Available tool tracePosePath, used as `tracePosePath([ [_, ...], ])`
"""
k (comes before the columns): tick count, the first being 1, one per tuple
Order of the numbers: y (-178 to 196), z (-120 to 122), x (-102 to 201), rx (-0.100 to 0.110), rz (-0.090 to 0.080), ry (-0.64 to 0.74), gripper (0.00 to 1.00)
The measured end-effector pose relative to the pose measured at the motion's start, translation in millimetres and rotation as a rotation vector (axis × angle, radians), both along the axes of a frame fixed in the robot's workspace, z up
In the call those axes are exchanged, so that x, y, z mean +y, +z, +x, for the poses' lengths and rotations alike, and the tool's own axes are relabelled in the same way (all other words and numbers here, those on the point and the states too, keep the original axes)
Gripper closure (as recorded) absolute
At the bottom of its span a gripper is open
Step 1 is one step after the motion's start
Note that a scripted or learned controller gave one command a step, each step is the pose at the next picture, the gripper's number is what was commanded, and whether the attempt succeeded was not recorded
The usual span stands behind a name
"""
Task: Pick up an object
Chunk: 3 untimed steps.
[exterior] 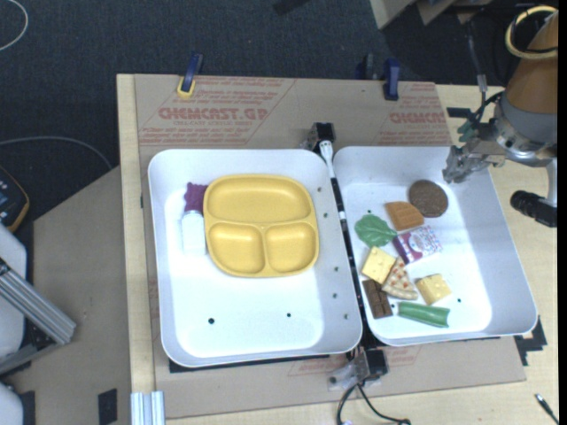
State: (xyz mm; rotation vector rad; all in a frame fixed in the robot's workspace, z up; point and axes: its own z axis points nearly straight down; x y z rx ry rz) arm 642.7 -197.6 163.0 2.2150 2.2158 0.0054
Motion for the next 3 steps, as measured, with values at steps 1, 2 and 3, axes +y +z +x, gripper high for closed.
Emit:
tracePosePath([
  [1, 51, -6, -5, 0.000, 0.000, 0.000, 1.00],
  [2, 63, -5, -5, 0.003, 0.001, 0.001, 1.00],
  [3, 72, -31, 49, 0.010, 0.006, 0.005, 1.00],
])
